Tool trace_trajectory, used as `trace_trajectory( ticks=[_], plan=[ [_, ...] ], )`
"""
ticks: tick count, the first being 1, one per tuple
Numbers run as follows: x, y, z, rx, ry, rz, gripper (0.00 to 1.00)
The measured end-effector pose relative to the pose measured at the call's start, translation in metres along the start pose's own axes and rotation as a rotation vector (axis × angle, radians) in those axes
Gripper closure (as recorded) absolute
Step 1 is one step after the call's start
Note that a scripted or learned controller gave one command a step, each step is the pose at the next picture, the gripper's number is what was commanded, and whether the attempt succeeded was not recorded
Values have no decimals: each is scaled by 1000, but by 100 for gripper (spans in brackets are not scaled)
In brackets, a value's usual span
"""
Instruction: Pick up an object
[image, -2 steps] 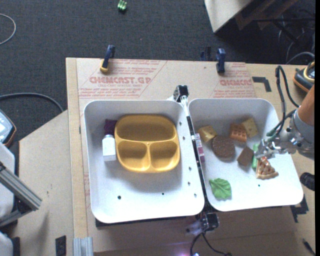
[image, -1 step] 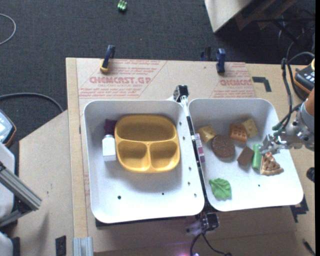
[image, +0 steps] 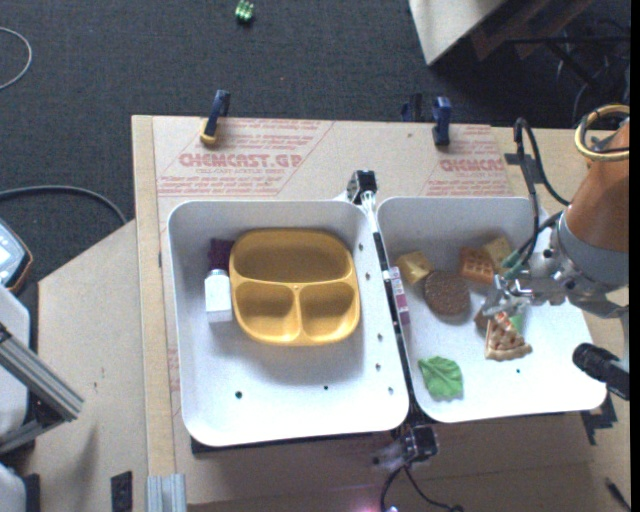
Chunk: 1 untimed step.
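Two bins side by side on the surface (image: 150, 330), each with its own scatter.

The left bin (image: 190, 400) holds a divided tray (image: 294, 285) near its middle, with a small bottle (image: 218, 296) touching the tray's left edge and another small item (image: 221, 249) just behind it, hard to make out. In the right bin (image: 560, 395), a round patty (image: 446, 296) lies between a block (image: 413, 267) on its left and a waffle (image: 478, 266) behind-right; a pizza slice (image: 505, 340) lies right of it, just below the gripper (image: 503, 298), and a leaf (image: 441, 377) sits nearest the front.

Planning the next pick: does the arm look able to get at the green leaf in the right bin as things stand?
Probably yes. The green leaf lies flat and apart from the other items near the front of the right bin, nothing on top of it, and the hand is already over that bin, above the pizza slice.
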<state>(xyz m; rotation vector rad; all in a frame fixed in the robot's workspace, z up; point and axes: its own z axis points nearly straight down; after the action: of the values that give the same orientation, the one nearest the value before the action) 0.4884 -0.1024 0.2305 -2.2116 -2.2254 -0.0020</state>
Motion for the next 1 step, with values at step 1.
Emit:
trace_trajectory(
  ticks=[1],
  plan=[
    [55,-7,10,2,0,0,100]
  ],
)
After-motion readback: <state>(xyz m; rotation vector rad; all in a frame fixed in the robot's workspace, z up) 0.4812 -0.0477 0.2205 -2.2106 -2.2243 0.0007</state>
